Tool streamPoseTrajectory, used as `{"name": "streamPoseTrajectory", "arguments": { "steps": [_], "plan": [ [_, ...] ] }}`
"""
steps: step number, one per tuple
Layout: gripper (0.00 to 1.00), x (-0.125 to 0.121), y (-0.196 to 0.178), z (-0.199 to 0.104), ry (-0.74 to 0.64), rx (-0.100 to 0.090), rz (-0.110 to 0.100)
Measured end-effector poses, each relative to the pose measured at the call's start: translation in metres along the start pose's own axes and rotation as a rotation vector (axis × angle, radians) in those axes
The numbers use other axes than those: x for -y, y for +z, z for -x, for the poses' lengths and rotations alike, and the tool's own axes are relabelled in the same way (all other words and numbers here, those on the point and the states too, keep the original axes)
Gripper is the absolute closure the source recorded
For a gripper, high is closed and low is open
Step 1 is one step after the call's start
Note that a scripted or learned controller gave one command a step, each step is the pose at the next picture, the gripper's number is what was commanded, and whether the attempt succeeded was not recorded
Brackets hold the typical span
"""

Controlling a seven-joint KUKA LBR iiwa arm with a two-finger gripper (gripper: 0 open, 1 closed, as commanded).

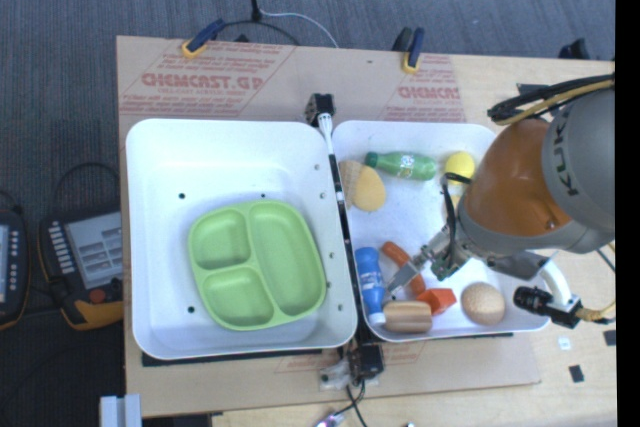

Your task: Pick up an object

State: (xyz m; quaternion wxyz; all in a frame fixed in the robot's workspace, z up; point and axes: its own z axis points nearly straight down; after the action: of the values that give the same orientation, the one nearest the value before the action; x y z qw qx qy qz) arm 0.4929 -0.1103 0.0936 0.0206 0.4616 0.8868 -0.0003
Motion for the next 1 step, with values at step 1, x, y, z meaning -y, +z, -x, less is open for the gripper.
{"name": "streamPoseTrajectory", "arguments": {
  "steps": [1],
  "plan": [
    [1.0,-0.0014,-0.009,-0.0037,-0.004,-0.012,-0.002]
  ]
}}
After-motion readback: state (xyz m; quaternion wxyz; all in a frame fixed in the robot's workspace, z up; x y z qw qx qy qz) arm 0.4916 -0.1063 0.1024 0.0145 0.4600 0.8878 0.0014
